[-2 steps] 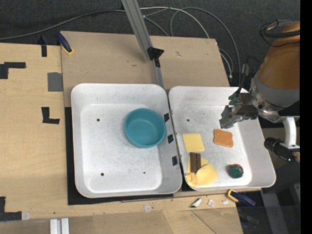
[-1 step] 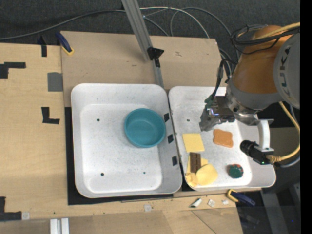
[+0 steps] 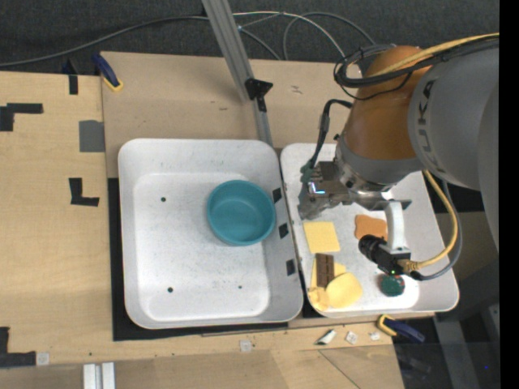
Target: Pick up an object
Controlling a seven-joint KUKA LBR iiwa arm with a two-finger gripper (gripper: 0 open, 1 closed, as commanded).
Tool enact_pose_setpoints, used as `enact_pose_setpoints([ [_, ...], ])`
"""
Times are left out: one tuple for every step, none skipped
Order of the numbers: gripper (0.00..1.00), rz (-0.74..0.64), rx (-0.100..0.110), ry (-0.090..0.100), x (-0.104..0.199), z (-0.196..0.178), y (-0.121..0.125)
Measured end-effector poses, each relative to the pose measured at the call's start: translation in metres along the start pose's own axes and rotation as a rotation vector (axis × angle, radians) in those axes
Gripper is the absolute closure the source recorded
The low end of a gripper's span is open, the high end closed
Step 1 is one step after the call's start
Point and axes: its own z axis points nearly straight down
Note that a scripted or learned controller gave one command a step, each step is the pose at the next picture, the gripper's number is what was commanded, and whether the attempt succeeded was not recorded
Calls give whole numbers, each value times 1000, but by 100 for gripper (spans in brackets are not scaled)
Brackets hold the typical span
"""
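Observation:
A teal bowl sits in the left white bin, toward its right side. The right bin holds a pale yellow square slice, a brown bar, a yellow lump, an orange piece and a small green item. My gripper hangs over the upper left part of the right bin, just above the yellow slice. The arm's grey body and orange band cover the back of that bin.
A slanted metal pole rises behind the bins. Cables run along the back of the bench. Blue and yellow clamps sit at the back left and front right. Black tape marks lie on the left of the bench.

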Motion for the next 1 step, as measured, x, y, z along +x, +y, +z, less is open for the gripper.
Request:
enact_pose_setpoints([
  [100, -2, -3, 0, 56, -4, 10],
])
